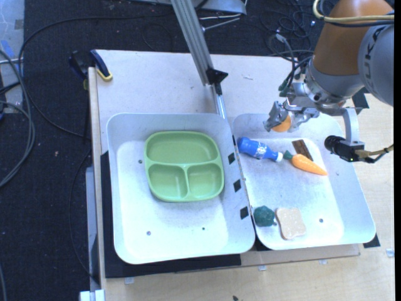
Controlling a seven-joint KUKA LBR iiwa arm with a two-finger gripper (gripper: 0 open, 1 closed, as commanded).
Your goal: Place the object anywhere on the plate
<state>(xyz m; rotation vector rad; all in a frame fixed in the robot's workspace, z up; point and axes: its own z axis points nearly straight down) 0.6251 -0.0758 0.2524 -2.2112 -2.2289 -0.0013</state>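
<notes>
A green plate [185,166] with three compartments lies in the left bin [125,231]. My gripper [281,121] hangs over the far left part of the right bin [351,224]. A small round orange object [283,125] shows between its fingers, held a little above the bin floor. The plate is well to the left of the gripper, across the divide between the bins.
In the right bin lie a blue bottle [258,148], a carrot [308,163], a small brown block [302,147], a dark green lump [264,216] and a tan slice [291,222]. A slanted metal pole [197,42] rises behind the bins.
</notes>
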